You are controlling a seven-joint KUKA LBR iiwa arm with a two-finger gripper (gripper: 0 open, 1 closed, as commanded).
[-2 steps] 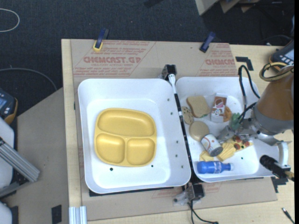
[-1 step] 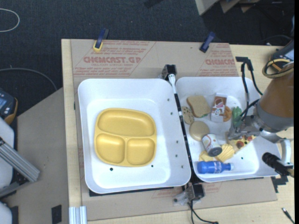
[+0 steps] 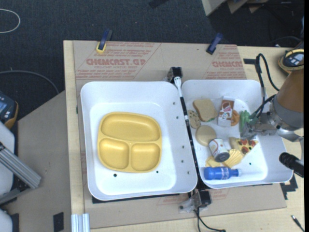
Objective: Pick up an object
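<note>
Taking the right-hand shallow white bin (image 3: 256, 88) as the landmark: along its near wall lies a blue plastic bottle with a white cap (image 3: 221, 173) on its side. Just beyond that sit a small tin can with a printed label (image 3: 220, 150) and a pale yellow ridged piece like a crinkled chip (image 3: 233, 157). Farther in, a round tan biscuit (image 3: 206, 134), then a brown bread slice (image 3: 204, 109) and a red-and-white carton (image 3: 226, 112) near the far wall. At the bin's right side the hand (image 3: 250, 128) hovers low over a small cluster of red and yellow bits (image 3: 247, 144); whether it is released or clenched I cannot tell. I judge the grasp not yet made. Best to descend straight onto one separate item, clear of neighbours and the wall, and confirm it lifts
</note>
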